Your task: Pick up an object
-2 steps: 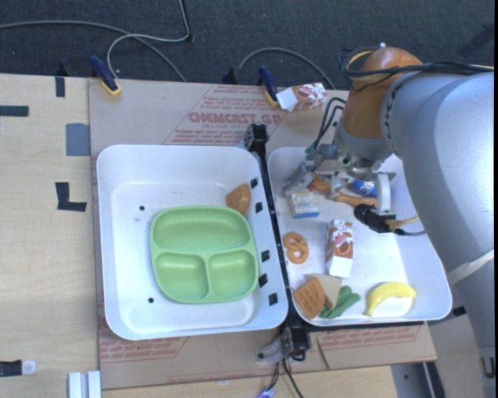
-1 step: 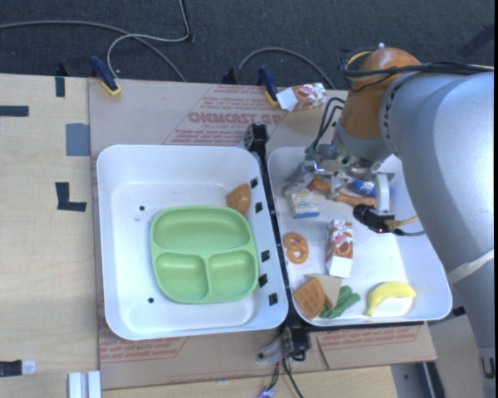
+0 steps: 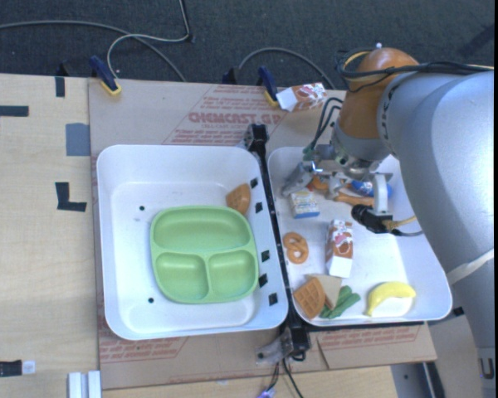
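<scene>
Pincer [image 3: 315,175] low in right white bin [image 3: 415,259], back left corner, over small white-and-blue carton [image 3: 305,205] (touching or not, can't tell). Finger gap hidden, grip state unclear. Green divided plastic plate [image 3: 204,253] sits in left bin.

the grey arm [image 3: 444,139] reaches in from the right, orange-banded wrist bent down, claw [image 3: 309,175] lowered.

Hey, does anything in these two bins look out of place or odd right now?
One small orange food piece sits loose in the left bin beside the green divided plate, apart from the other items in the right bin. A small carton lies outside both bins.
</scene>
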Robot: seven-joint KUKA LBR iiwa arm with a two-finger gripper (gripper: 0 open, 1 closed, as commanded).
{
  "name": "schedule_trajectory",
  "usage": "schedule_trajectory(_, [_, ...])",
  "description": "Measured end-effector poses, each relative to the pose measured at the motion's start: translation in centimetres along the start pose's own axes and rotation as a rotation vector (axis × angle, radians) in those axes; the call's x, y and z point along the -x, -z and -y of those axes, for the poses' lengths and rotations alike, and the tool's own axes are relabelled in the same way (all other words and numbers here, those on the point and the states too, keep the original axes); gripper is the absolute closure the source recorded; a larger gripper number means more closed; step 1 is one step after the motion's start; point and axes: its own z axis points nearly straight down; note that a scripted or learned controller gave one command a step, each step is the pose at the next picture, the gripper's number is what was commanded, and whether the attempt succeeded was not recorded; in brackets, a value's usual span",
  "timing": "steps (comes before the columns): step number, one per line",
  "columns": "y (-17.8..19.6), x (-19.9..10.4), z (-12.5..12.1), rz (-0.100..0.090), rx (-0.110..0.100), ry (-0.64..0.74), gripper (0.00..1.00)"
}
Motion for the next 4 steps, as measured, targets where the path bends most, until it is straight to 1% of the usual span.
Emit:
schedule_trajectory(1, [-0.01,0.12,-0.01,-0.002,-0.001,0.001,0.00])
schedule_trajectory(2, [-0.01,-0.06,0.01,0.001,0.000,0.000,0.00])
schedule_trajectory(4, [-0.01,0.32,-0.03,-0.006,-0.002,0.003,0.00])
